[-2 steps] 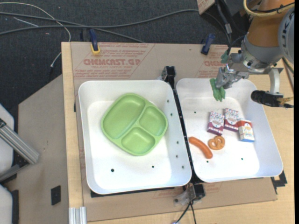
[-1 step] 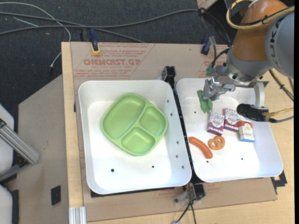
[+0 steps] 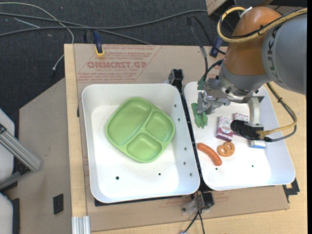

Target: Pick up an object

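Note:
The right bin (image 3: 273, 177) holds several small items. A green toy vegetable (image 3: 199, 118) lies along its left wall. Toward the middle are a purple box (image 3: 224, 126), an orange sausage (image 3: 209, 153) and a brown pretzel (image 3: 226, 148). A small blue and white piece (image 3: 257, 141) lies further right, and a pink and white packet (image 3: 241, 117) peeks out behind the wrist. My gripper (image 3: 207, 104) hangs at the bin's upper left, just above and right of the green vegetable's top end. Nothing visibly sits in it.
The left bin (image 3: 97, 169) bears a green divided plate (image 3: 140, 128) at its centre. The arm's grey and orange body (image 3: 253, 48) covers the right bin's back part. A black clamp (image 3: 176, 76) sits between the bins at the back, and cables trail across the right bin.

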You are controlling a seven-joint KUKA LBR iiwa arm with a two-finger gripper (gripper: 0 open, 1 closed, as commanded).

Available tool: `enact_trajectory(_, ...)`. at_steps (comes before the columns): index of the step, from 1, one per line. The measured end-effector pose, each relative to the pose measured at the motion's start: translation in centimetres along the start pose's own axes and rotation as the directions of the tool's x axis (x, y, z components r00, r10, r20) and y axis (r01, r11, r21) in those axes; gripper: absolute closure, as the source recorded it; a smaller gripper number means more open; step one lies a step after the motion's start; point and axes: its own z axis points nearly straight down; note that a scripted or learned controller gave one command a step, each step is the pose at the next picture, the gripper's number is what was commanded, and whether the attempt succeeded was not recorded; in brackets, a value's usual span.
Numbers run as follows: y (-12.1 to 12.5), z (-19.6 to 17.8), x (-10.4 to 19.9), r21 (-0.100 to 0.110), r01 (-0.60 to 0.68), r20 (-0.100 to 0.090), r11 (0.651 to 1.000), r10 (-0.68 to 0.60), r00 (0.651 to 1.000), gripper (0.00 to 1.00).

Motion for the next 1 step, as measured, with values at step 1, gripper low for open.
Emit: enact_trajectory(1,-2.71,0.56,4.78,0.000,-0.002,0.001,1.000,0.002,1.000,1.00)
